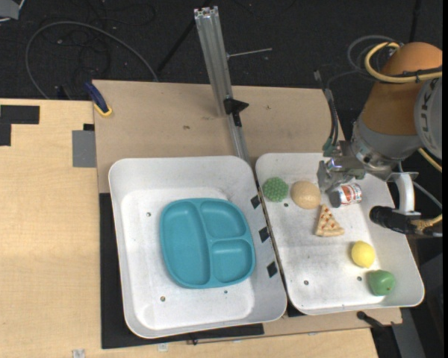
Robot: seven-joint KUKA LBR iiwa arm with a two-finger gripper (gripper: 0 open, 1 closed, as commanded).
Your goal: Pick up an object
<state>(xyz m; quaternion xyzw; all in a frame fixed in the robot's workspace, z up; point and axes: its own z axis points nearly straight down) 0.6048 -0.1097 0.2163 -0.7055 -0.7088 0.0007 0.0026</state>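
1. Hovering over the far part of the right bin [403, 293], the gripper [336, 179] sits just above a small red-and-white can [349, 195]; whether it is apart or closed cannot be told from this slanted view, and nothing is clearly held.
2. The can lies on its side at about 1 o'clock in that bin. A beige egg-shaped object [306, 195] lies just beside it at its 9 o'clock, and a pizza slice toy [328, 222] at its 7 o'clock.
3. A green bumpy ball [275, 189] rests at 11 o'clock in the bin, a lemon [363, 254] at 4 o'clock, and a green apple-like fruit [381, 281] at 5 o'clock.
4. The left bin [134, 192] carries a teal divided plate [207, 242].
5. The can looks like the likely target: probably light, stiff and smooth, so it may roll or slip. Taking hold across its round body at mid-length seems best.
6. The neighbouring egg shape could be nudged during the descent.
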